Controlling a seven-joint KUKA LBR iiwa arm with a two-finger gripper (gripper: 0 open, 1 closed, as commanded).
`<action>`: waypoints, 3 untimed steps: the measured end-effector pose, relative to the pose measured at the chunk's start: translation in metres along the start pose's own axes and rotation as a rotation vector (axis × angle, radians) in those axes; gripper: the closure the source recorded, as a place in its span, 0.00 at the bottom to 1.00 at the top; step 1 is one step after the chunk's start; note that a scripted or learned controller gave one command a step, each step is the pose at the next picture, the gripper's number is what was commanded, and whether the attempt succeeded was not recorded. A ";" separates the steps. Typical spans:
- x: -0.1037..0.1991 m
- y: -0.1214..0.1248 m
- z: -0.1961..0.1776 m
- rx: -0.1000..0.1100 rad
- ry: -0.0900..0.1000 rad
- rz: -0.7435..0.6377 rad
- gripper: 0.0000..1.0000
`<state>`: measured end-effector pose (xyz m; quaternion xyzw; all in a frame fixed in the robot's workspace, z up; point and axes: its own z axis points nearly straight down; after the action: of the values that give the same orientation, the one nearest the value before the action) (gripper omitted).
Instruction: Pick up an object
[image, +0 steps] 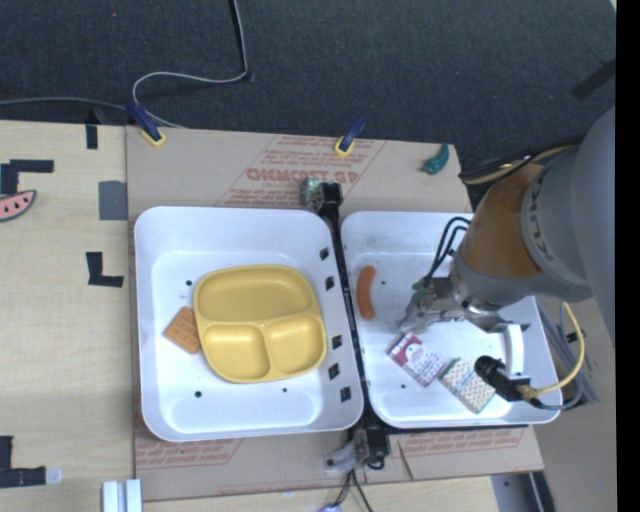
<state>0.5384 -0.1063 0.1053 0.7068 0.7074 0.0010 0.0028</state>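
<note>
- Counter: pale wood, bearing a cardboard sheet.
- Left bin at 9 o'clock, right bin at 3 o'clock, touching, on the sheet.

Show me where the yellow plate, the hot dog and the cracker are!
yellow plate (262, 322): camera view, on the ridge between its compartments.
hot dog (366, 291): camera view, on its middle.
cracker (182, 330): camera view, on the part sticking out beside the plate.
</note>
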 end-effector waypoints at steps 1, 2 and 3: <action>0.000 0.000 0.000 0.000 0.000 0.000 0.00; 0.006 -0.011 0.019 0.000 0.000 0.001 0.00; 0.006 -0.011 0.009 -0.001 -0.002 0.002 1.00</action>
<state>0.5276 -0.1008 0.0959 0.7074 0.7068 0.0006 0.0040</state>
